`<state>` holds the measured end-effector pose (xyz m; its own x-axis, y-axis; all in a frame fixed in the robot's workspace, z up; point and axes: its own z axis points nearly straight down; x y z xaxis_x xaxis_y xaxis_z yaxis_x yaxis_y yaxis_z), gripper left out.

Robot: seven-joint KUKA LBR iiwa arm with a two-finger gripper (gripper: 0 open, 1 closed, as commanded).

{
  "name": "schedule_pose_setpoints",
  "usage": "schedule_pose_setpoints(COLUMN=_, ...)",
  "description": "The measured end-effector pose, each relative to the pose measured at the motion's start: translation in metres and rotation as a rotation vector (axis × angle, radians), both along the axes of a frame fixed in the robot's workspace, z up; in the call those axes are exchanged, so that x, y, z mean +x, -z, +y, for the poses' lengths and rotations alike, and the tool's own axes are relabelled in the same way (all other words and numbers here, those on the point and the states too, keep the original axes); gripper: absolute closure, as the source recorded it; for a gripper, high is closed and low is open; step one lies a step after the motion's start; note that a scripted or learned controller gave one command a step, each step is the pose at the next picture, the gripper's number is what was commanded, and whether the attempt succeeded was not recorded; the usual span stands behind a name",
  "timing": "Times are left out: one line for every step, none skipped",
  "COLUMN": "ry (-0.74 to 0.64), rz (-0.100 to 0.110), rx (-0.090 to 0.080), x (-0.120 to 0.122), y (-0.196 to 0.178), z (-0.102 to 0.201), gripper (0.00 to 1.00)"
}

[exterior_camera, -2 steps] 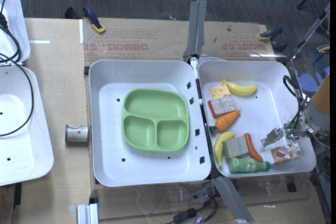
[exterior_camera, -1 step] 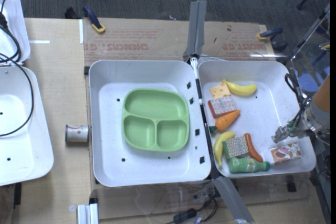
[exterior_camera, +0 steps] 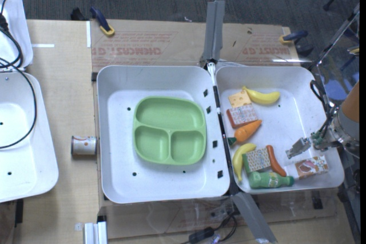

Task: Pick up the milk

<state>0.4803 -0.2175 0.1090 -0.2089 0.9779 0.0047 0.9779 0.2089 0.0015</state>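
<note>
White plastic is seen across both bins. Outside the left bin (exterior_camera: 106, 123), a small metal can (exterior_camera: 84, 146) is laid on its side on the bench. In the left bin a green divided plate (exterior_camera: 170, 130) with three compartments is set flat, near the middle.

In the right bin (exterior_camera: 303, 80) the toy food is clustered toward the left and front. A cheese wedge (exterior_camera: 239, 99) is seen just beside a yellow banana (exterior_camera: 262, 96) at the back. A reddish box (exterior_camera: 242, 115) is placed below them, with a carrot (exterior_camera: 247, 131) touching its front edge. A second banana (exterior_camera: 241, 158), a patterned box (exterior_camera: 258, 160), a slim orange-red piece (exterior_camera: 275, 162), possibly a sausage, and a green bottle (exterior_camera: 270, 181) lying on its side are grouped at the front.

The milk (exterior_camera: 311, 167), a small white and red carton, is found lying flat near the bin's front right corner. The gripper (exterior_camera: 299, 147) is positioned just above and left of the carton, apart from it, nothing seen between its fingers. How wide the fingers are set cannot be told at this size.
</note>
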Motion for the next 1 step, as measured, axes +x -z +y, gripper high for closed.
schedule_pose_setpoints(ry=-0.191, rz=-0.001, rx=-0.006, x=0.0383, y=-0.0695, z=0.0007, gripper=0.00)
